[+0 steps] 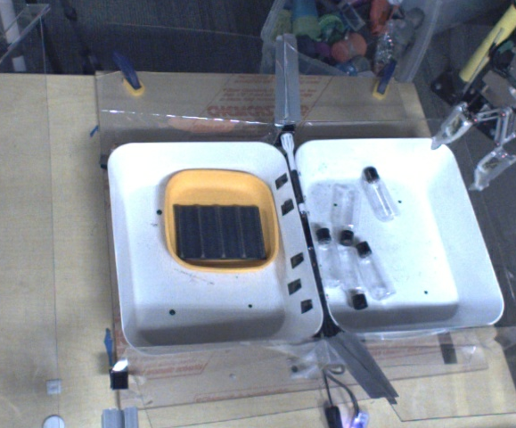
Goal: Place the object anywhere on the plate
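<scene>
Plate: you are looking at a yellow plate (222,230) sitting in the left bin (137,239), carrying a dark ribbed insert.
Vials: clear black-capped vials (351,239) are lying scattered in the right bin (436,239).
End effector: it (480,145) is hanging past the right bin's far right corner, fingers spread, holding nothing.
Risk: you are likely facing slips, since the vials look smooth, round and bunched together.

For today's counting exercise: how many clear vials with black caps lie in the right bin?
4, possibly more, since clear glass hides easily: one upper, one centre-left, two lower.
</scene>
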`<state>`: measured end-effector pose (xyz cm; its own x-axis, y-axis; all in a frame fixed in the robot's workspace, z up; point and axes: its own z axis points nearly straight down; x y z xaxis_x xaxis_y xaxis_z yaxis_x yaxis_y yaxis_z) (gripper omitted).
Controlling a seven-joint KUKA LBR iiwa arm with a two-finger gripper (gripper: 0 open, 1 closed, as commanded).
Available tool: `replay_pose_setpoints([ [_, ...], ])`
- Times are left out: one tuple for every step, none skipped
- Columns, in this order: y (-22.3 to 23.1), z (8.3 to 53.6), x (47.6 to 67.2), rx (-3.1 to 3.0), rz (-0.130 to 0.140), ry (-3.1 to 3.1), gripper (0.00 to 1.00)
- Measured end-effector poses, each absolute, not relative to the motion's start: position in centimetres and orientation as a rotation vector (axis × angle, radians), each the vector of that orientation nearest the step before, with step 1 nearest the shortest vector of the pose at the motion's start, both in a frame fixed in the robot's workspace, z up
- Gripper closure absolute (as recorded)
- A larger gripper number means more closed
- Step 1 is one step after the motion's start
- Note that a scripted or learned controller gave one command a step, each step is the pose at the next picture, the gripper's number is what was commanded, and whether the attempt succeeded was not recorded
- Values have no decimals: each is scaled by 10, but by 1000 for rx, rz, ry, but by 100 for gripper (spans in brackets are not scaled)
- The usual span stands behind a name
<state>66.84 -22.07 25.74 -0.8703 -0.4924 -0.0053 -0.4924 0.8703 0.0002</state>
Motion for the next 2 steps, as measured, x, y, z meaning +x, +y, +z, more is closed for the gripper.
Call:
replay_pose_setpoints([
  [-221, 338, 669, -914, -2, 2996, 0],
  [-221, 376, 669, -1206, -5, 2888, 0],
])
